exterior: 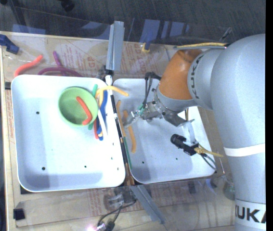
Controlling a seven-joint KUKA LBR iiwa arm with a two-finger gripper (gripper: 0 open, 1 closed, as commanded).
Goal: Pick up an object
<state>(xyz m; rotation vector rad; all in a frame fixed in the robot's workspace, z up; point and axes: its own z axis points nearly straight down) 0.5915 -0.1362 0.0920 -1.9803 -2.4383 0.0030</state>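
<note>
Camera view: the gripper (132,117) hangs low over the right bin (161,163), in its 10 o'clock part, close to the wall shared with the left bin (54,159). How far it is open cannot be told from this slant, and nothing can be seen held in it.

The likeliest thing to take is the orange stick (133,140), lying flat on the floor of the right bin just at 6 o'clock from the gripper, its length running roughly 12 to 6. It looks thin, light and probably plastic, possibly bendy and a little slick. A hold across its narrow width near the middle seems best, so it neither tips nor slides out. Lying flat, it leaves little to get under.

A second orange stick (118,109) lies at the gripper's 9 o'clock, hard against the bin wall, which would crowd a grasp there.

In the left bin, a green bowl (77,110) with a red strip (84,104) in it sits toward 1 o'clock. A bundle of coloured sticks (101,113) leans beside it at 3 o'clock, against that bin's right rim. A purple tube (59,71) lies on the bench beyond the left bin at 12 o'clock, well apart.
</note>
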